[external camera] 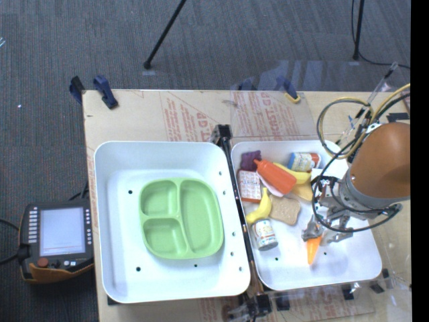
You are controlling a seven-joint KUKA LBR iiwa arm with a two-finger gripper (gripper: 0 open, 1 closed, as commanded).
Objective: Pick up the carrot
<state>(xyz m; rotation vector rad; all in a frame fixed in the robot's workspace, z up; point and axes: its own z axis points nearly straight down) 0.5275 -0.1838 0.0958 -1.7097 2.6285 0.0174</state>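
Reaching in from the right, the arm (379, 163) sets its gripper (320, 236) over the right bin (365, 263), directly above the carrot (312, 250), whose top end lies at the fingertips; whether the fingers are closed on it cannot be told. The carrot rests on the bin floor, right of the can (265, 234) and below the bread (287, 210), with a banana (261, 208) nearby. A green tray (181, 218) sits in the left bin (110, 180).

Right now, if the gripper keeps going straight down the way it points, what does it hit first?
The carrot. The gripper points down into the right bin, with the carrot's top just under its tip. Height is hard to judge from this angle, so they may already be touching.
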